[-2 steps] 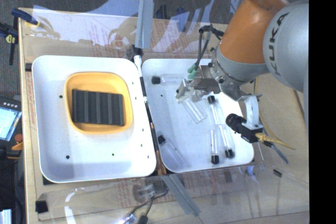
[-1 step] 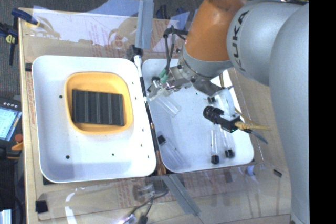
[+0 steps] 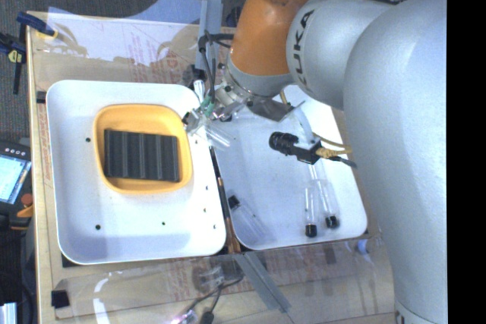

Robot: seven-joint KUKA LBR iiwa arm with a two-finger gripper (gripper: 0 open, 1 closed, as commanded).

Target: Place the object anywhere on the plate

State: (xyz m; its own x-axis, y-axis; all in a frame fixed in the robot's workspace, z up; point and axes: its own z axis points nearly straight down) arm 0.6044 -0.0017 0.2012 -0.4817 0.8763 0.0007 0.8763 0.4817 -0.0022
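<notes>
A yellow plate (image 3: 114, 121) lies in the left white bin (image 3: 76, 231), and a dark ridged rectangle (image 3: 144, 155) covers its middle. My gripper (image 3: 200, 116) hangs over the seam between the two bins, just off the plate's upper right corner. A clear tube (image 3: 218, 136) lies slanted right below the gripper; whether it is touching the gripper is unclear. In the right bin (image 3: 281, 239), two clear tubes with black caps (image 3: 320, 202) lie side by side near the front right. Another clear tube with a black cap (image 3: 241, 212) rests by the bin's left wall.
The arm's big grey body covers the right bin's right side and back. A clear plastic sheet and papers (image 3: 114, 42) lie behind the bins. A small screen device (image 3: 11, 178) sits off the bench's left edge. Cables (image 3: 205, 281) run along the front.
</notes>
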